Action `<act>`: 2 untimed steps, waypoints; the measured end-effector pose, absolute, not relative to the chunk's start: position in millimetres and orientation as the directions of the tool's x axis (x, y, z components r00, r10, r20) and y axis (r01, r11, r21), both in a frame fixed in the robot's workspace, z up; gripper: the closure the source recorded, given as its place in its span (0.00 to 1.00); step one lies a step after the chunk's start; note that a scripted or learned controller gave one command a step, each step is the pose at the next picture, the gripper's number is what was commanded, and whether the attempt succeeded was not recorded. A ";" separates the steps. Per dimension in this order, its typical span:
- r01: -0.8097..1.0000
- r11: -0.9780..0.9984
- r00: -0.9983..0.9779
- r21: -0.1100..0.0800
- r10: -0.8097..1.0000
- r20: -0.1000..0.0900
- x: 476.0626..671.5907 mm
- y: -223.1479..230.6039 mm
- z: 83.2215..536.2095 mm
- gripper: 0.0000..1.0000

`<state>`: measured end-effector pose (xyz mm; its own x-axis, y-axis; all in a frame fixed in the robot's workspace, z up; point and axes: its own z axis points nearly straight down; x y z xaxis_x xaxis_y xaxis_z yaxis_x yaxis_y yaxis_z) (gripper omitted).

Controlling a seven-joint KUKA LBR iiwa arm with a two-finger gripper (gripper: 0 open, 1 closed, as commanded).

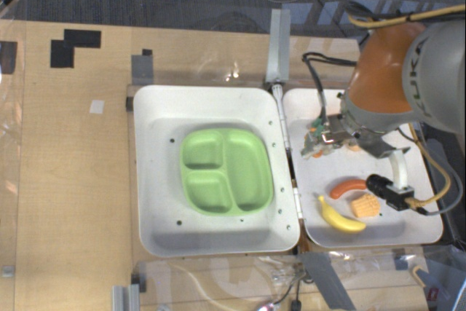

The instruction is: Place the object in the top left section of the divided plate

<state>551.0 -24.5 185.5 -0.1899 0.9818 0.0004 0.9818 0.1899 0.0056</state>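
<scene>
**A thing is still to be picked up and put on the green plate.**
The end effector is seen over the upper left part of the right bin. It cannot be told if it is wide or narrow, and nothing is seen held in it. A banana, a red sausage and an orange square lie near the bin's lower edge, apart from the end effector. Which one is meant cannot be told. The divided plate sits in the left bin. The chosen thing should be gripped across its thin middle and lifted well clear of the bin walls. It should then be set down low in the small top left section, so it is not rolled over the ridge.
</scene>
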 end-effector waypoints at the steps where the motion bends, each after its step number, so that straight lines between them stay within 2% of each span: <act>1: 0.982 0.190 -0.190 0.005 0.982 0.000 551.0 -24.5 185.4 0.00; 2: 0.914 0.405 -0.405 0.005 0.914 -0.003 606.7 -11.4 227.3 0.00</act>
<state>606.7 -11.4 227.3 -0.4047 0.9145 -0.0025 0.9144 0.4047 0.0052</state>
